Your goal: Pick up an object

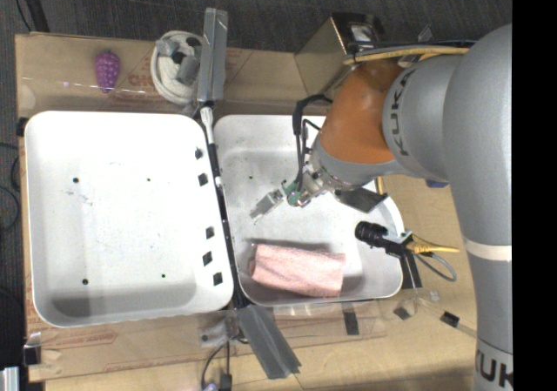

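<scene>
The table (130,341) was a tan board set on dark carpet, and it carried two shallow white bins side by side, divided by a grey rail with black clips. The left bin (113,293) had a speckled floor and rounded corners. In the right bin (261,141) a pink folded cloth (298,268) lay along the near wall, close to the rail and just beside the rim. The tool (268,203) hung over the middle of the right bin, above and slightly left of the cloth and apart from it, with bare white floor between them; its two thin fingers stood spread, with nothing between them. The grey arm with its orange band crossed the right bin's far right corner and covered that wall. Beyond the bins, on the table's far strip, sat a purple grape-like toy (107,70) and a white coil (177,65).
</scene>
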{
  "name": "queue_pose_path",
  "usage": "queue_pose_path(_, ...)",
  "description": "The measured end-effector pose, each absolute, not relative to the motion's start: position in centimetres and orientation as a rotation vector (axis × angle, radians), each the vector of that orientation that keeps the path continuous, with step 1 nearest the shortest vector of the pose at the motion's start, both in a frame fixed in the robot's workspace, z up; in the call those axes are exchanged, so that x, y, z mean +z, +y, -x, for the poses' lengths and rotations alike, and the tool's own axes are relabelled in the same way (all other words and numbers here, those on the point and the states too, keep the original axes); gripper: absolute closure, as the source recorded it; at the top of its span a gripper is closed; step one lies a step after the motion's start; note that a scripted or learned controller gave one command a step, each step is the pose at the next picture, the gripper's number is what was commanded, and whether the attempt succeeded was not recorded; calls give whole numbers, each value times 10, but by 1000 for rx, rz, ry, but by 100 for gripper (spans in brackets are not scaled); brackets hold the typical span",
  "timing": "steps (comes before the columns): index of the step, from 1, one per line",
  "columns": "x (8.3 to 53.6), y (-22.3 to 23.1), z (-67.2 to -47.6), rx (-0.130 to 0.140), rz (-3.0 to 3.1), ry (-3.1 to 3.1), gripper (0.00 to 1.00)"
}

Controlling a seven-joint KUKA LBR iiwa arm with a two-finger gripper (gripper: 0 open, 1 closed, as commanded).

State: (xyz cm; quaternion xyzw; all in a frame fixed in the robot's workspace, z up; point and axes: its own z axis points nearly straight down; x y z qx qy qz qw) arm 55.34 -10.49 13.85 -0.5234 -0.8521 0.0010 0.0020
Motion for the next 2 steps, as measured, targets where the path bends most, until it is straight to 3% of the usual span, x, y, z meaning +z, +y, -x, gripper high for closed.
queue_pose_path(1, 91, -124, -509, 1, 1550, -2728, 0)
queue_pose_path(2, 91, -97, -482, 2, 1613, -2690, 0)
